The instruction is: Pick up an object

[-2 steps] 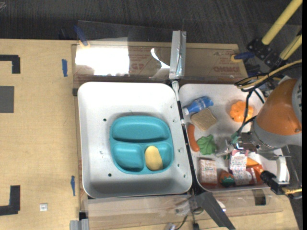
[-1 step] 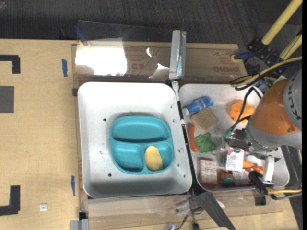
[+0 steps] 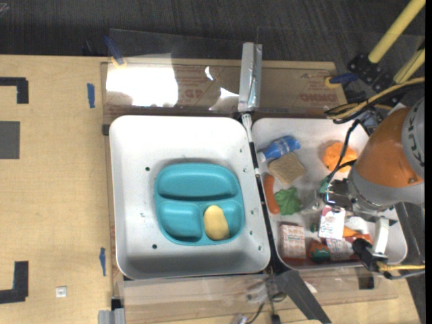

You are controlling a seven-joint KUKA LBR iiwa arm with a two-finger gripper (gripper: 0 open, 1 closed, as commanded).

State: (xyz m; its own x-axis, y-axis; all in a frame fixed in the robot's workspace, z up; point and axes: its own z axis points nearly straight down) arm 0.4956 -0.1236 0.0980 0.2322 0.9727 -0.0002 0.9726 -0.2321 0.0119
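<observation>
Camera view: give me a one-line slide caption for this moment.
Arm's end effector hangs over the cluttered right bin; a yellow object lies in the teal tray in the left bin.

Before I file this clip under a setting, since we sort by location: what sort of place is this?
Most likely a robotics lab bench. Two white bins sit side by side on a taped wooden bench, small objects fill the right bin, and the arm's gripper hangs above them.
</observation>
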